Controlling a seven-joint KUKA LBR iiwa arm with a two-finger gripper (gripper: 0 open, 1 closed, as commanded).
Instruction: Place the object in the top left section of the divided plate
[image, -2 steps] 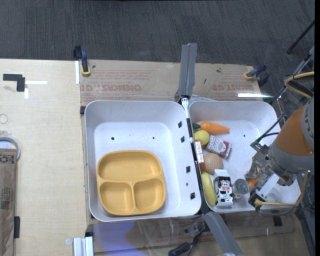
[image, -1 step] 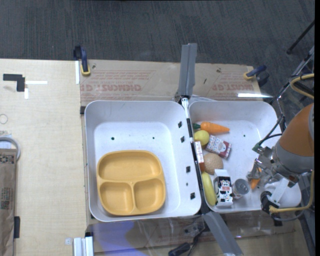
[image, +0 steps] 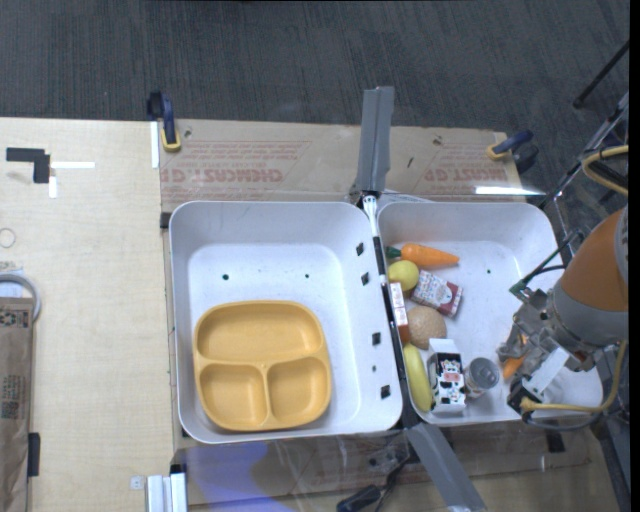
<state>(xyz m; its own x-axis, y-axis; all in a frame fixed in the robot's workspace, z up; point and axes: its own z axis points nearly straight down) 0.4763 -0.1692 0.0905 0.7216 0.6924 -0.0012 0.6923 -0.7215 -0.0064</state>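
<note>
We see a yellow-orange divided plate (image: 262, 363) in the white left bin (image: 185, 300). In the white right bin (image: 535, 240): an orange carrot (image: 430, 256), a yellow lemon (image: 402, 273), a red-and-white packet (image: 436, 293), a yellow banana (image: 415, 377), a black-and-white spotted carton (image: 448, 380). The counter (image: 80, 330) is pale wood.

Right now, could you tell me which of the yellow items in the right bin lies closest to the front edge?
The banana, lying along the divider wall at the front; the lemon sits farther back, beside the carrot.
</note>
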